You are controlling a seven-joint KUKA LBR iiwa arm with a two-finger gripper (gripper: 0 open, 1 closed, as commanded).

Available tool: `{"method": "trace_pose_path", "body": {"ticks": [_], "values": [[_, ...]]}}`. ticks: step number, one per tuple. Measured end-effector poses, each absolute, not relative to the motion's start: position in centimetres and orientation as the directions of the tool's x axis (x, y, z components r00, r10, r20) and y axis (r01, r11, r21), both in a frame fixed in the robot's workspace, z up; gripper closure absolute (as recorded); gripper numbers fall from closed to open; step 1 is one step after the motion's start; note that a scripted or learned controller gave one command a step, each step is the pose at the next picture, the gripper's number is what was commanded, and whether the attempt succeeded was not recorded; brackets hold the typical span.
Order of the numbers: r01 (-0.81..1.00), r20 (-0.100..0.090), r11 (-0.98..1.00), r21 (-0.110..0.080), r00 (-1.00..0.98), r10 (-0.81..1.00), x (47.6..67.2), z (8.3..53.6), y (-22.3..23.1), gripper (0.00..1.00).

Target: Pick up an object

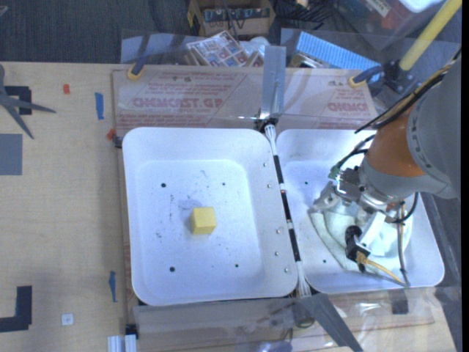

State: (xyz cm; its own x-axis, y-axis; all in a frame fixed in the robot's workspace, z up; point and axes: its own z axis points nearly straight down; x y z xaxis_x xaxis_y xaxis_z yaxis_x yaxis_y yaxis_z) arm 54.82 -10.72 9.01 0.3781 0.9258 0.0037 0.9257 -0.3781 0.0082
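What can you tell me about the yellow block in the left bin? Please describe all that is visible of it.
The yellow block is a small cube-like piece, plain yellow, perhaps foam or wood. It lies slightly turned on the floor of the left white bin, near the middle, a little toward the front. It looks whole. Nothing touches it except the bin floor; the gripper is over the right bin, far from it.

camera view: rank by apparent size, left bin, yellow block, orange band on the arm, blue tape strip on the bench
1. left bin, by far the largest.
2. orange band.
3. yellow block.
4. blue tape strip, thin and short.
The band sits higher, nearer the camera, so its lead over the block may be partly perspective.
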Motion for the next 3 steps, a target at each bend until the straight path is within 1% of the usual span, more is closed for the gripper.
{"method": "trace_pose_path", "body": {"ticks": [1, 2, 3], "values": [[0.925, -0.001, -0.379, 0.012, 0.379, 0.925, 54.9, 10.0, -11.0, 1.0], [0.755, -0.002, -0.656, -0.002, 0.656, 0.755, 50.4, 18.4, -8.9, 1.0], [0.306, -0.003, -0.952, -0.001, 0.952, 0.306, 49.3, 19.7, -4.0, 1.0]]}}
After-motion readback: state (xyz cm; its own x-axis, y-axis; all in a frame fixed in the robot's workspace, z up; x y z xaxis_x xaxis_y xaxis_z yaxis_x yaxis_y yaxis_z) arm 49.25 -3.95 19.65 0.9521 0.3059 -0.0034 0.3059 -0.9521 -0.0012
